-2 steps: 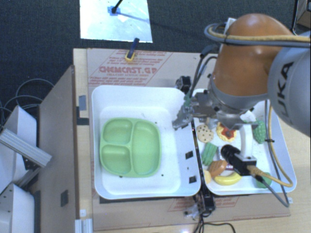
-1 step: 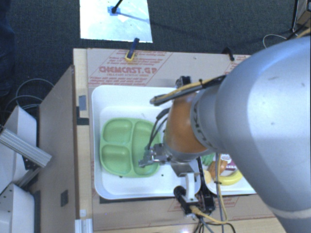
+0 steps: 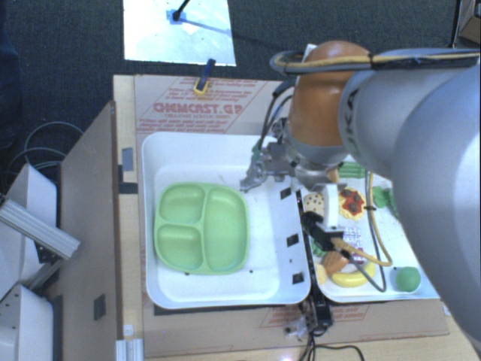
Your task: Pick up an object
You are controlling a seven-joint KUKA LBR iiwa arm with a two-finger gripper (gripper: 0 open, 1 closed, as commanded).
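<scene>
Pale green, white and orange over tan board

A pale green divided plate [image 3: 201, 228] lies in the white left bin [image 3: 169, 156]; the white right bin [image 3: 373, 290] holds a yellow piece [image 3: 352, 279], a green ball [image 3: 406, 278] and a red-and-orange item [image 3: 351, 201]. The arm [image 3: 421, 119] is grey with an orange band [image 3: 327, 89]. The tan board [image 3: 199, 105] bears red lettering.

Bright, even overhead light — soft focus, glare on the white bins [image 3: 167, 164].

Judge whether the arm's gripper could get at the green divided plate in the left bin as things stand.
Probably yes. The green divided plate lies flat and alone in the left bin, nothing on top of it, and the gripper hangs just beyond the plate's far right corner.
</scene>
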